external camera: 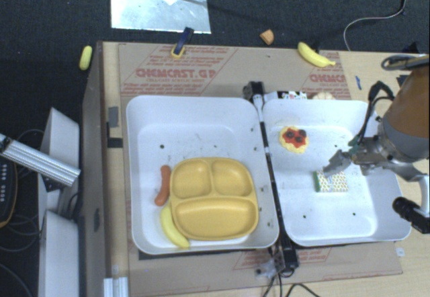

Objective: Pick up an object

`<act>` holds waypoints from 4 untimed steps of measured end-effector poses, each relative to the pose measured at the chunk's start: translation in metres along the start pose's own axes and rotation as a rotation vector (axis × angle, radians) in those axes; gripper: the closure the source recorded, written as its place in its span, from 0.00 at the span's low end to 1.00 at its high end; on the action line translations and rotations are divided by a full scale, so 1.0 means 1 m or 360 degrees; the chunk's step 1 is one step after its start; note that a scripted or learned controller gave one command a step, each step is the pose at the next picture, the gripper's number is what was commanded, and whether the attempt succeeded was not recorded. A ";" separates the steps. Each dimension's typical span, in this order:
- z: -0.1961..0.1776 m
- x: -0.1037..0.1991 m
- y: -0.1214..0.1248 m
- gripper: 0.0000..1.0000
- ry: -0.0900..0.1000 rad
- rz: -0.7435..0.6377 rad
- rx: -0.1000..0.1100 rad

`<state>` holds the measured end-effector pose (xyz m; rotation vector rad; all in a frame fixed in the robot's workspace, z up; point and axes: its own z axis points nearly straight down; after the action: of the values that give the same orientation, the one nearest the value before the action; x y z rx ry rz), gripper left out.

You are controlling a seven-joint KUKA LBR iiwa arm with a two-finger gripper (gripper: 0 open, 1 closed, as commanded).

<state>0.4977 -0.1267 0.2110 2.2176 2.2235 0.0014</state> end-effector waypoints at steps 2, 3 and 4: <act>0.111 -0.011 0.037 1.00 -0.0006 0.0000 -0.0025; 0.111 -0.011 0.037 0.00 -0.0006 0.0000 -0.0024; 0.126 -0.044 0.132 0.00 -0.0002 -0.0002 -0.0003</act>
<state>0.6297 -0.1701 0.0851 2.2147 2.2234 0.0022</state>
